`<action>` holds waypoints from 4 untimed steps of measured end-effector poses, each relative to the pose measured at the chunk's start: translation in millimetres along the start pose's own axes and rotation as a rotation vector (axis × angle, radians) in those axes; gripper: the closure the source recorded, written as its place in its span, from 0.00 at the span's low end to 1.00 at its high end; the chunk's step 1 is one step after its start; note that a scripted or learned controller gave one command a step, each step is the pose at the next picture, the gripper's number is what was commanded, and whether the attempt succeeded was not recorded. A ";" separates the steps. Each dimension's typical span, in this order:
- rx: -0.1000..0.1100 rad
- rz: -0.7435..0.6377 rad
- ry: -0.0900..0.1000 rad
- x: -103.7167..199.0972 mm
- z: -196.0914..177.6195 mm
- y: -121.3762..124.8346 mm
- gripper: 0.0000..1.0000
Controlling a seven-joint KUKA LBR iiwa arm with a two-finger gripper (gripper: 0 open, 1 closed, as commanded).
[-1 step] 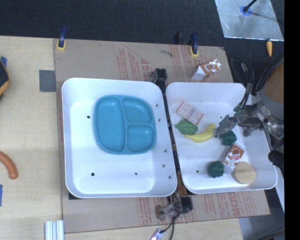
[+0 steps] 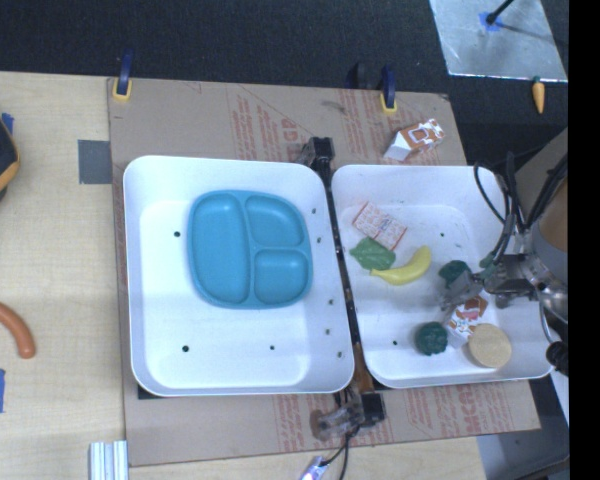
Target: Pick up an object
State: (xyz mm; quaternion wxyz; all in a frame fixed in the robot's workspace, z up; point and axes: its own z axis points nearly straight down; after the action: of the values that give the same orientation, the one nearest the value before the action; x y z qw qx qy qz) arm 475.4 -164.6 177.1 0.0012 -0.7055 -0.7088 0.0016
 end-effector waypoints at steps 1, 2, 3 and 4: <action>0.000 -0.001 0.000 -16.0 85.9 41.0 0.00; -0.003 0.000 0.001 36.3 -36.8 61.5 0.00; 0.000 0.000 0.000 -5.7 86.0 22.9 0.00; -0.003 0.000 0.000 -47.5 84.5 90.2 0.00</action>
State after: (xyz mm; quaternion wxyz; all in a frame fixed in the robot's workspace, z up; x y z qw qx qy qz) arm 565.5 -211.7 92.3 0.0002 -0.7054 -0.7088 0.0007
